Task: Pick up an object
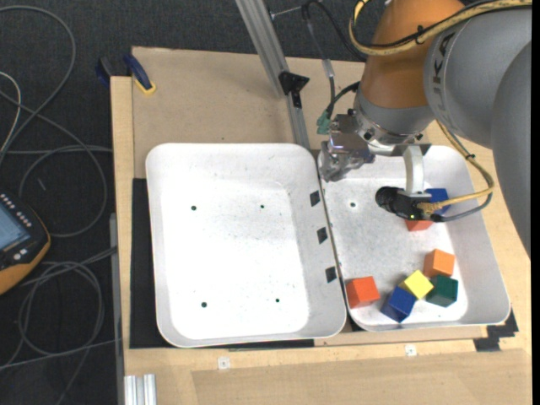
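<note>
The grey arm (489, 66), with its orange band (409, 32), comes in from the upper right of the frame. It carries the hand (335, 160) low over the upper left corner of the right bin (371, 243), just beside the rim shared with the left bin (236, 226). From this angle I cannot tell whether the hand is released or clenched, and nothing is seen in its grasp.

All the blocks lie in the right bin, apart from the hand. Five are grouped in the bin's lower part:
- an orange cube (363, 290) sits furthest left;
- a blue cube (397, 304) is just right of it, near the bottom rim;
- a yellow cube (417, 283) touches the blue one from above;
- a green cube (442, 291) is beside the yellow one;
- a second orange cube (439, 262) is just above the green.

Higher up, toward the bin's right side, a blue block (436, 197) and a small red block (418, 223) are partly hidden by the robot's gear.

Both bins rest on the pale wooden counter (211, 91). A blue and yellow clamp (139, 72) sits at the counter's upper left corner, and a slanted metal post (261, 40) crosses the top of the frame.
</note>
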